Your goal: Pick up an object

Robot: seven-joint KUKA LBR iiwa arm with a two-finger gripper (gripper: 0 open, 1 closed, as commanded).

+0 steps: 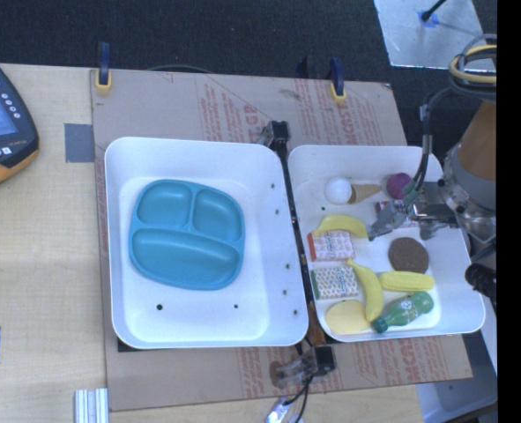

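Looking at the pincer [390, 225] first: it hangs low over the right bin [306, 174], and I cannot tell whether it is released or clenched; nothing shows between its tips. My landmark is the brown disc [408, 255], and the pincer sits just up and to the left of it. I judge the disc the likeliest thing to pick, though no target is fixed yet.

What could go wrong: the disc looks flat and low, so the tips could slide over it and come up with nothing. A descent slightly off could also nudge the yellow banana [343, 226] lying left of the disc, or catch the purple ball [398, 184] up above it.

Further out from the disc, the white ball [338, 190] sits up and to the left, with a small cone-like piece just beside it. A red-and-white packet [331, 246] lies to the left, a dotted packet [334, 281] down-left. Yellow corn [406, 281] lies just below the disc, a second banana [371, 290] beside that, and a green bottle [404, 312] lower still. This crowding leaves little room for the tips.

Well to the left of the disc, the other bin [119, 236] holds a blue divided plate [188, 233].
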